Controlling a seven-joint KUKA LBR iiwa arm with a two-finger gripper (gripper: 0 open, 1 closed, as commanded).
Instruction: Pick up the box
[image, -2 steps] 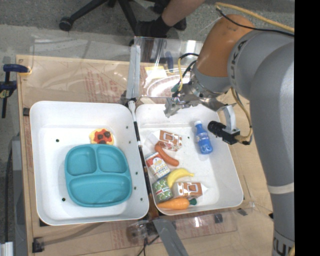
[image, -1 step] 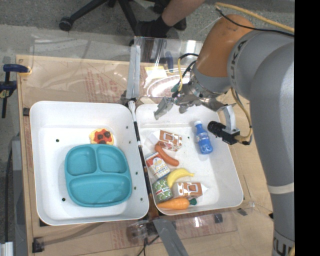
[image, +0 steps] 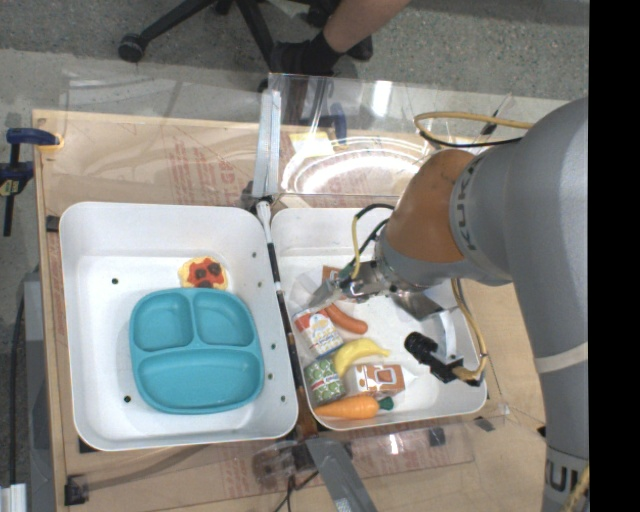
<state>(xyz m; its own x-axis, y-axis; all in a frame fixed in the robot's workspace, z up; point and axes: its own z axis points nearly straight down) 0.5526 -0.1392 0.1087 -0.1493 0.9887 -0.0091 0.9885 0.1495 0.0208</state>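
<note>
Camera view: the grey arm's two-finger gripper (image: 345, 288), its grip impossible to tell, hangs over the right white bin (image: 290, 228), while the small brown carton box (image: 377, 378) lies toward five o'clock, between a yellow banana (image: 360, 351) and an orange carrot (image: 347, 407).

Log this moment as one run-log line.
arm: over right bin | gripper: near sausage, nothing seen held | box: lying by banana and carrot | left bin: blue tray
</note>
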